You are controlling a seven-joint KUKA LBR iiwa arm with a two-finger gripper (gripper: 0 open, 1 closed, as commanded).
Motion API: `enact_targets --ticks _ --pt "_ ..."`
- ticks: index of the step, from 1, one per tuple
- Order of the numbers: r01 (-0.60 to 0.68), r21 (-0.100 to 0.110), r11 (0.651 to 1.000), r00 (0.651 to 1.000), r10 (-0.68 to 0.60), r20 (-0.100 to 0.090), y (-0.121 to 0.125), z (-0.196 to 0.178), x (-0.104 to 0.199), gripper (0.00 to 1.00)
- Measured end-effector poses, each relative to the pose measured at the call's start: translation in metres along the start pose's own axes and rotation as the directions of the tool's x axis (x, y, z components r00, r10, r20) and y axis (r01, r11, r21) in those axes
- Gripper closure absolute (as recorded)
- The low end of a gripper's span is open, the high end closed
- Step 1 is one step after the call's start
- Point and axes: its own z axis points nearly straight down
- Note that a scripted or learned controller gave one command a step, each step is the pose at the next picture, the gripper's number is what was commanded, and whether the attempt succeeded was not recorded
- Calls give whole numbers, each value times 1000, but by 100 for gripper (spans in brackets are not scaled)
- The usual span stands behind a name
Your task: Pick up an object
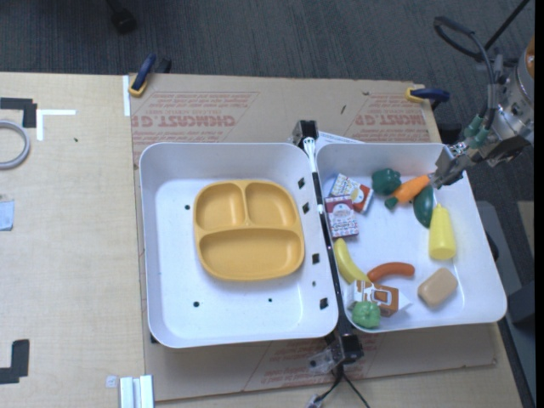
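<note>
My gripper (444, 170), jaw state indiscernible, hangs at the right bin's (489, 253) far right edge; the carrot (412, 188) lies just bin-inward, long axis pointing toward it.

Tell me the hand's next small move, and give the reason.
Probably lower the hand a little onto the orange toy carrot. The hand sits at the far right edge of the right white bin, its tip right beside the carrot, and nothing is seen between its fingers.
</note>
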Motion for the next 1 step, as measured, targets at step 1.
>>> enact_targets --ticks 1 --pt "-48 5 999 999 48 -3 13 243 48 100"
